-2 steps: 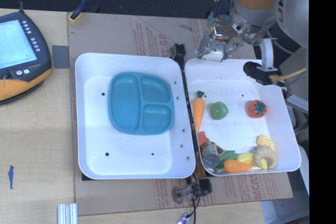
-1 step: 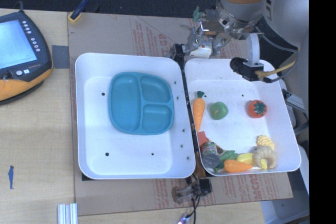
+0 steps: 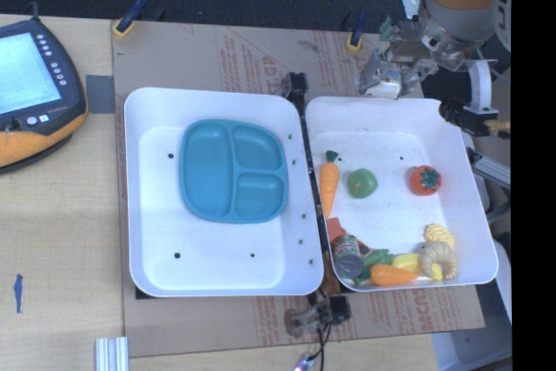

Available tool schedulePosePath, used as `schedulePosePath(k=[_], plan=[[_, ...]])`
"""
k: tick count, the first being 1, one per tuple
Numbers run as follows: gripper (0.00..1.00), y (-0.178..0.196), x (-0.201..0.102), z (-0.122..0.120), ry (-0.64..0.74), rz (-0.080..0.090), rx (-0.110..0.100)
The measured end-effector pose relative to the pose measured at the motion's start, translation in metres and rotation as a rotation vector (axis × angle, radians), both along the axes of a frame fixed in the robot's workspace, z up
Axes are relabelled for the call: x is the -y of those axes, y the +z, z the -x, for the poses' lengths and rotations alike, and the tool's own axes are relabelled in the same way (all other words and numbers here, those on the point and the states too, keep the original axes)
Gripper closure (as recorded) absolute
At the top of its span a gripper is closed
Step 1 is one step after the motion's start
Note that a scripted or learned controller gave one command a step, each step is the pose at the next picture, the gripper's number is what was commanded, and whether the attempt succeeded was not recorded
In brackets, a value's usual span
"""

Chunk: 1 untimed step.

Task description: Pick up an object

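Note:
The right bin (image 3: pixel 452 130) holds an orange carrot (image 3: pixel 329 185) along its left wall, a green round fruit (image 3: pixel 362 182) in the middle and a red tomato (image 3: pixel 425 180) toward the right. A pile sits at its near edge: a small can (image 3: pixel 347 256), a second carrot (image 3: pixel 393 275), a yellow piece (image 3: pixel 406 261), corn (image 3: pixel 439 234) and a beige lumpy piece (image 3: pixel 437 256). My gripper (image 3: pixel 388 82) hangs just beyond the far edge of the right bin, above the cardboard, apart from every object.
The left bin (image 3: pixel 148 187) carries a blue divided plate (image 3: pixel 234 170). A tablet in an orange case (image 3: pixel 30 91) lies at the far left. Blue-and-yellow clamps (image 3: pixel 129 18) (image 3: pixel 354 30) pin the cardboard at the back. A black latch (image 3: pixel 297 86) sits between the bins.

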<state>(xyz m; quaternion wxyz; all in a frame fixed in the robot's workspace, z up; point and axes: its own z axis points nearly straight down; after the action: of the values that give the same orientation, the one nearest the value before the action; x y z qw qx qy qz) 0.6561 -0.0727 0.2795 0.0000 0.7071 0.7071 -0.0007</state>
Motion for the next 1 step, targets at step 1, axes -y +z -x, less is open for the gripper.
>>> schedulePosePath(k=[1], plan=[[1.00, 0.0063, -0.0449, -0.0005, 0.004, -0.001, 0.001]])
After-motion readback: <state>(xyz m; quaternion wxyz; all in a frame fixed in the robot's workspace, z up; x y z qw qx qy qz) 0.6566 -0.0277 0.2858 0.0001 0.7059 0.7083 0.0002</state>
